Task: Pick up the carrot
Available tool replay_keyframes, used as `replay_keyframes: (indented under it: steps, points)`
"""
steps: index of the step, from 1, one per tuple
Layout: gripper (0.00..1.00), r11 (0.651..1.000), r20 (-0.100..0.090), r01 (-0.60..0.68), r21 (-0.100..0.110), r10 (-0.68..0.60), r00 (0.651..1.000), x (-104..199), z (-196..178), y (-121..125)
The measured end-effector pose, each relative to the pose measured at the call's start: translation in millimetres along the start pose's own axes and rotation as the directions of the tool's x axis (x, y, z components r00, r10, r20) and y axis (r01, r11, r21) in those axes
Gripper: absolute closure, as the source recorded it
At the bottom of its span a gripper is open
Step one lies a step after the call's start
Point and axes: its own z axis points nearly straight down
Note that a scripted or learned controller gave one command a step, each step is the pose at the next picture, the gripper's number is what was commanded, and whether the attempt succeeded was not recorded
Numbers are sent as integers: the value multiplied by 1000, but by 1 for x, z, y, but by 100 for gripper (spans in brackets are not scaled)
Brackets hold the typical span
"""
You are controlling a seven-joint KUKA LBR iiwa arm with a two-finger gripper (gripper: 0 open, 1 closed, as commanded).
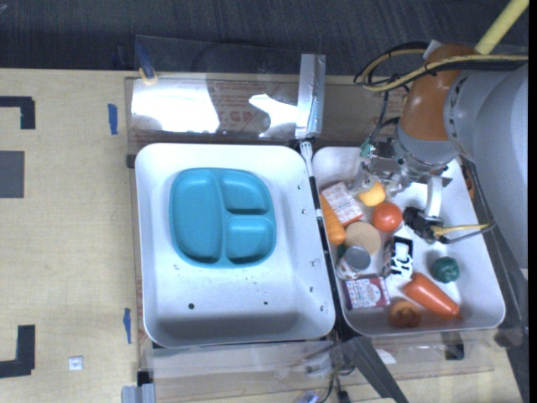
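The carrot (432, 295) is an orange tapered piece lying flat near the front right of the right bin (485, 285), its thick end pointing toward the bin's front right corner. My gripper (403, 185) hangs below the orange-banded wrist over the back of that bin, just above a red tomato (387, 217) and a yellow piece (372, 195). The carrot lies well in front of the gripper and apart from it. The wrist body hides the fingertips.
The right bin is crowded: a green ball (445, 269), a tan can (361, 243), red-and-white packets (367, 292), a black-and-white item (401, 259), a small reddish fruit (405, 313) beside the carrot. The left bin (159, 300) holds a blue divided plate (222, 215).
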Motion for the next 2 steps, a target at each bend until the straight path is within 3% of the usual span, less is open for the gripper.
replay_keyframes:
  steps: [1, 2]
  points:
    - [100, 998, -8, 57, -9, -57, 998, 91, -90, 8]
    - [100, 1000, -6, -16, -1, 16, 1000, 161, -108, -7]
